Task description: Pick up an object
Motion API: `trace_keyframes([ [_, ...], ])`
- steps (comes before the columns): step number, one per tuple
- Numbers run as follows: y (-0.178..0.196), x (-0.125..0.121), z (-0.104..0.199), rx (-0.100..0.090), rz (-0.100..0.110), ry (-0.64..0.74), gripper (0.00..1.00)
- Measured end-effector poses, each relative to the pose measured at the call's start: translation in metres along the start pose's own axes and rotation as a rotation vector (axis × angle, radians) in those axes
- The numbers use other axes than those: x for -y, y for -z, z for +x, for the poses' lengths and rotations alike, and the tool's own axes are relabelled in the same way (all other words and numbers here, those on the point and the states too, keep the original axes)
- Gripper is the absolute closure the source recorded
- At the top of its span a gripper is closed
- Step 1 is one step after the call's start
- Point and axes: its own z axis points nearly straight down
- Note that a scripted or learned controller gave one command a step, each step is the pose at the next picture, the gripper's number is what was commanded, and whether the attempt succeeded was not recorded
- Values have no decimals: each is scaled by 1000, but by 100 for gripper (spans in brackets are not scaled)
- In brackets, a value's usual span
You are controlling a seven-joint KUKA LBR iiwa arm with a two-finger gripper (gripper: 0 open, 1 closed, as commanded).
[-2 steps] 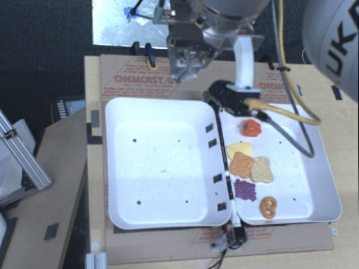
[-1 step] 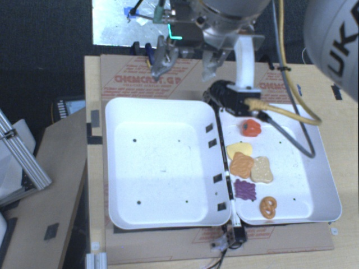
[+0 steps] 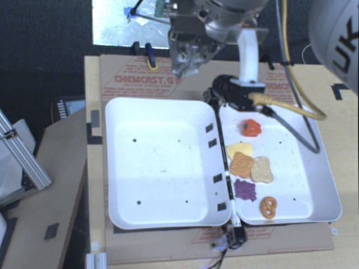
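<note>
Hanging at 12 o'clock of the view, above the far edge of the desk point(image 3: 140, 80): the jaws point(image 3: 188, 60), a blurred metallic mass whose tips merge together; whether they are spread or pressed together cannot be told, and nothing is seen between them. Arm body cut off by the top edge and the upper right corner.

Left bin point(image 3: 162, 161): white, shallow, a few dark dots on its floor.

Right bin point(image 3: 305, 172): white, holding six small pieces, all in its left half near the divider.
- red-orange pepper-like piece point(image 3: 251, 128), at 12 o'clock of the group
- yellow wedge point(image 3: 239, 149), below it
- orange flat piece point(image 3: 242, 165), touching the wedge
- pale toast-shaped piece point(image 3: 262, 170), touching the orange piece at its 3 o'clock
- purple piece point(image 3: 245, 190), shape hard to make out
- pretzel point(image 3: 268, 207), at 6 o'clock, apart from the rest

Yellow cable point(image 3: 291, 108) and grey cable crossing the right bin's far corner
</note>
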Motion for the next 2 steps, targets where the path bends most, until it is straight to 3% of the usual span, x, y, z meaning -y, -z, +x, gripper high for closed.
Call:
trace_keyframes([
  [2,22,0,0,-2,-4,5,100],
])
